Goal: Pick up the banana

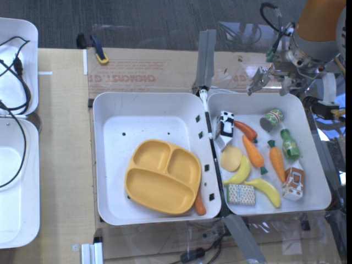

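Two yellow bananas lie in the right bin. One banana curves beside the bin's left wall, under a pale round piece. The other banana rests near the front wall, between a green patterned box and a small carton. My gripper hangs over the far rim of the right bin, well behind both bananas. Its fingers are spread apart with nothing between them.
The right bin also holds two carrots, a red pepper, a green bottle, a green can and a black-and-white toy. The left bin holds a yellow divided plate and a small carrot.
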You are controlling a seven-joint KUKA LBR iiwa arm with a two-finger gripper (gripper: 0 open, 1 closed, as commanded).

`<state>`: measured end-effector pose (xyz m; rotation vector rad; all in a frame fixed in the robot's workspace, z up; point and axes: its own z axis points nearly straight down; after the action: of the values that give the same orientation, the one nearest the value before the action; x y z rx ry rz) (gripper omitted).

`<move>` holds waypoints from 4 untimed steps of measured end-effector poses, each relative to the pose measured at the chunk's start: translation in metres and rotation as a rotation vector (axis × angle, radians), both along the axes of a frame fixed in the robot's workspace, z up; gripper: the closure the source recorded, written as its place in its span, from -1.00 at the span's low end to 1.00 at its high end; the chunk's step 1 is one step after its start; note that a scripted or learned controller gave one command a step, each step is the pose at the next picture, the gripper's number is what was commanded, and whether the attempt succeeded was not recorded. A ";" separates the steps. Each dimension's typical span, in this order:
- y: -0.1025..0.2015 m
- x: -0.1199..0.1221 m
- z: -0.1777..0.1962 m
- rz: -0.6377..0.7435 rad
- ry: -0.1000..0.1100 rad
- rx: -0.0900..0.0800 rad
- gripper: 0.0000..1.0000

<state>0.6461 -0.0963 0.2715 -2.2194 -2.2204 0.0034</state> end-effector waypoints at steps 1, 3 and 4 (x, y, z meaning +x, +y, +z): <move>-0.035 -0.048 -0.123 0.078 0.000 0.000 -1.00; -0.028 -0.127 -0.181 -0.159 0.002 0.000 -1.00; -0.002 -0.169 -0.181 0.027 -0.001 0.001 -1.00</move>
<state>0.4769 -0.0979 0.0909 -2.1886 -2.2505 0.0018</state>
